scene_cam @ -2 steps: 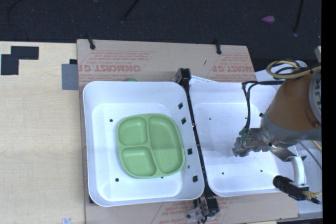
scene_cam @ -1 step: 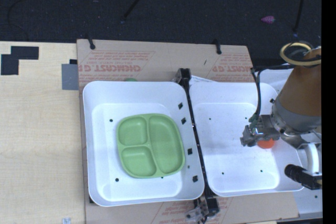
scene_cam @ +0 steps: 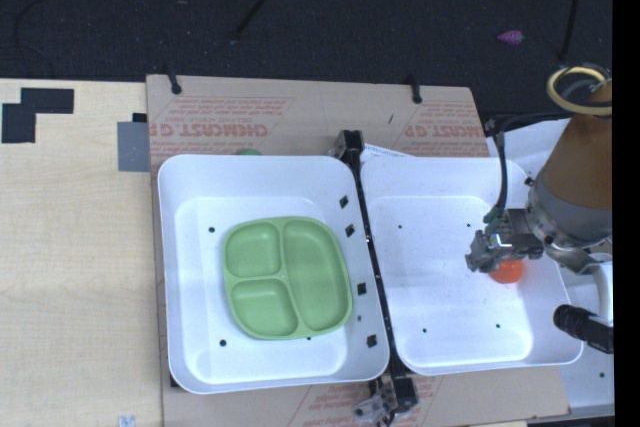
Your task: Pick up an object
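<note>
The task's thing looks to be a small orange-red object at the right side of the right bin, lying on the bin floor near its right wall. The gripper sits right over it, at its upper left edge, low enough that the two seem to touch or nearly touch. Whether the claw is spread, pressed together, or pinching the object cannot be told: the metal parts hide the tips, and most of the object stays visible below and to the right of them instead of plainly between them. The low reach suggests a grasp in progress, judged from the pose alone.

The arm enters from the right of the frame, its orange band above the grey wrist, slanting down into the bin.

In the left bin, at lower centre-left of the frame, a green tray with three compartments lies flat, well apart from the gripper. Both bins rest on cardboard.
</note>
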`<control>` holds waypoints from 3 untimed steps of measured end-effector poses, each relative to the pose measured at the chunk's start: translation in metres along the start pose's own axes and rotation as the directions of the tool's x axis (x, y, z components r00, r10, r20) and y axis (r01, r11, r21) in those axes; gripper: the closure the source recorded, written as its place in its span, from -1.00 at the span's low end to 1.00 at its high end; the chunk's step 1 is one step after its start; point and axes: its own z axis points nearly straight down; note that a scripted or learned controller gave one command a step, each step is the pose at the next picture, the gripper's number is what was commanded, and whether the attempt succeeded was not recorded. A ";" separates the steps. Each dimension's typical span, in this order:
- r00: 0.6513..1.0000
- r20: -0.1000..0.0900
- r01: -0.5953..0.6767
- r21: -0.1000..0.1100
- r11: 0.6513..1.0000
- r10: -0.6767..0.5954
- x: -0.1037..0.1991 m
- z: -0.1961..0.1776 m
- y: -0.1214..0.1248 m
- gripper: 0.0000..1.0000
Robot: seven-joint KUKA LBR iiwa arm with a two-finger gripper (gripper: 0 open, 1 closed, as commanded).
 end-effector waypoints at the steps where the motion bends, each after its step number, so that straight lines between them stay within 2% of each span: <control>1: 1.000 -0.001 0.003 0.003 1.000 -0.003 0.045 -0.004 0.012 1.00; 2: 1.000 -0.001 0.004 0.003 1.000 -0.004 0.094 0.007 0.040 1.00; 3: 1.000 -0.002 0.004 0.003 1.000 -0.004 0.148 0.010 0.050 1.00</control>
